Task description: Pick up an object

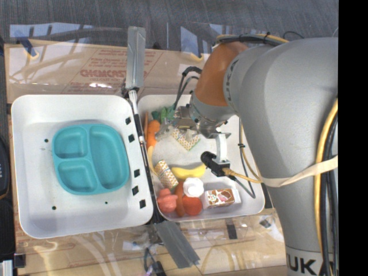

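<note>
The gripper (187, 130) is seen low over the rear of the right bin (253, 203), beneath the grey arm (287, 108) with its orange band (215, 76); whether it is open or closed cannot be told, and nothing can be confirmed as held. A small patterned packet (187, 140) lies just beneath it. Toy foods are crowded toward the near end of this bin: a yellow banana (188, 171), a checkered roll (167, 175), red and pink fruit pieces (172, 203), a white-capped item (194, 186) and a small printed carton (221, 198). All are judged light and rigid, probably smooth plastic, so some slipping is to be expected; the banana is best taken across its narrow middle, the carton across its flat sides. A teal divided tray (90, 158) rests in the left bin (34, 111). The carton's print is too small to be read. Reversed lettering on the surface (103, 72) is illegible; "UK" is read on the arm's base (305, 264).
</note>
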You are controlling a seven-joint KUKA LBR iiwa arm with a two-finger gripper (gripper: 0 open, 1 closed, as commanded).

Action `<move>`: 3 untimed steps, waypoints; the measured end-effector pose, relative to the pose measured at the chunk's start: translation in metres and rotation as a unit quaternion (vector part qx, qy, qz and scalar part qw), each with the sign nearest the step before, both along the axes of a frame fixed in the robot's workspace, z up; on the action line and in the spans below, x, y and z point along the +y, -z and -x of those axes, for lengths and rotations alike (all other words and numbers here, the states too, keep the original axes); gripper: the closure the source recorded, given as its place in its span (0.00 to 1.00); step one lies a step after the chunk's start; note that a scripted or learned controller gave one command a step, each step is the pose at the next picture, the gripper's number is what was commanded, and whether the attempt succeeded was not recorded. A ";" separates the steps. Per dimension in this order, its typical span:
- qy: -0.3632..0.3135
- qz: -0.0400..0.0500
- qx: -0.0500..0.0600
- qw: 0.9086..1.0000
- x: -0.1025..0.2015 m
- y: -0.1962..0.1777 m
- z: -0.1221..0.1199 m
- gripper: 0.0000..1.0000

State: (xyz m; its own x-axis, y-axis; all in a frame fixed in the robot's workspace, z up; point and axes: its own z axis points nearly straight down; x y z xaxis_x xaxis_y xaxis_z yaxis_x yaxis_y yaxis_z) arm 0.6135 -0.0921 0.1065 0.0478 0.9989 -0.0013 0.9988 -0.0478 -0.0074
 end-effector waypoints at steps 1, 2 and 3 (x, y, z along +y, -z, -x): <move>-0.134 0.001 -0.010 0.991 -0.043 0.005 -0.048 0.00; -0.128 0.002 -0.009 0.992 -0.040 0.005 -0.047 0.00; -0.131 0.002 -0.009 0.991 -0.041 0.005 -0.047 0.00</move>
State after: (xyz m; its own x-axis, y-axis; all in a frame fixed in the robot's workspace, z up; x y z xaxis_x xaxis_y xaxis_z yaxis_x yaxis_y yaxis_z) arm 0.6606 -0.1333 0.1013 -0.2142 0.9768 -0.0060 0.9767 0.2143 0.0111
